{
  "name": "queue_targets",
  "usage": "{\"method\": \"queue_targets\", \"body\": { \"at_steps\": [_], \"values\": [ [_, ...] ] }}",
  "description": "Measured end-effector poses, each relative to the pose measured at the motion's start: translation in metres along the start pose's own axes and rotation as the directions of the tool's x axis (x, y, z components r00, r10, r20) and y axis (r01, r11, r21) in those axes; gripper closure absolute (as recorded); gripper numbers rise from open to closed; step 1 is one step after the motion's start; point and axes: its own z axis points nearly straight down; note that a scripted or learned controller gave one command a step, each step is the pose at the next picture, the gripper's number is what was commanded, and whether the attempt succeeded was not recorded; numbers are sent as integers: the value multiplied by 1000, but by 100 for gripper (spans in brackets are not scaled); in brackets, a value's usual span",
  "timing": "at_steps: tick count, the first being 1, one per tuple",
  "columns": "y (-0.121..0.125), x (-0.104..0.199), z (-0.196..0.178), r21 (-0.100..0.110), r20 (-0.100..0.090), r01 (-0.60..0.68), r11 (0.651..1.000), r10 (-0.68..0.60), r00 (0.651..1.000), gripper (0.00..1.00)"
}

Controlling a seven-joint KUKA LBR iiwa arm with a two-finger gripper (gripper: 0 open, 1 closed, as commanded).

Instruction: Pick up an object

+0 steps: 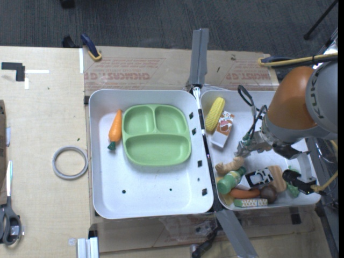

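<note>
I cannot tell the gripper's [248,143] state; the knobby ginger root [230,165] just below it looks light, rigid; I would pinch its narrow middle.

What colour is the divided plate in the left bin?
Light green: the divided plate, clearest in the camera view.

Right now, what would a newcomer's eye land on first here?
The green divided plate in the left bin, a carrot lying beside it. Next, the arm's orange band above the cluttered right bin, the tool low over the toy foods near the corn cob.
</note>
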Motion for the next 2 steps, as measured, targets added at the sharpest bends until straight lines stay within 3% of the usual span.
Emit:
{"method": "queue_targets", "body": {
  "at_steps": [1,2],
  "values": [
    [0,0,0,0,0,1,1000,-1,1000,0],
    [68,-10,8,-1,1,86,996,-86,996,0]
  ]
}}
